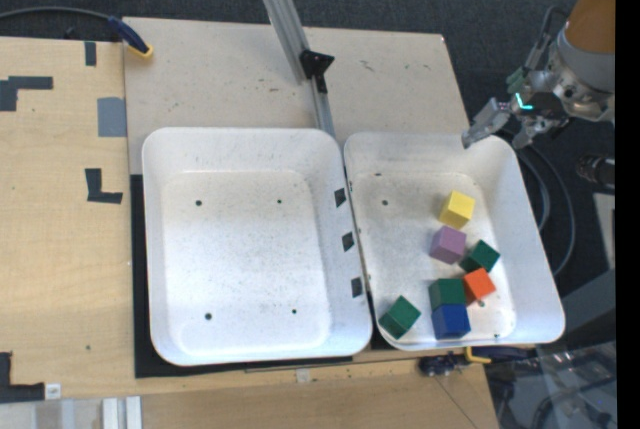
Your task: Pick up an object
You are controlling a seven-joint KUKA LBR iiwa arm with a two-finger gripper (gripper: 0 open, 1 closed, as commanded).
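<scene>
The right bin [400, 157] holds several small blocks in its near right part: a yellow one [458, 208], a purple one [449, 243], a dark green one [484, 256], an orange one [480, 285], a blue one [451, 320] and a green one [401, 315] near the front edge. My gripper [503, 129] hangs over the far right corner of that bin, well behind the blocks. It is open, and nothing sits between its fingers.
The left bin [240, 247] lies beside the right one. A slanted metal bar [285, 7] runs down to the gap between the bins. Cables [560, 217] hang off the bench's right side.
</scene>
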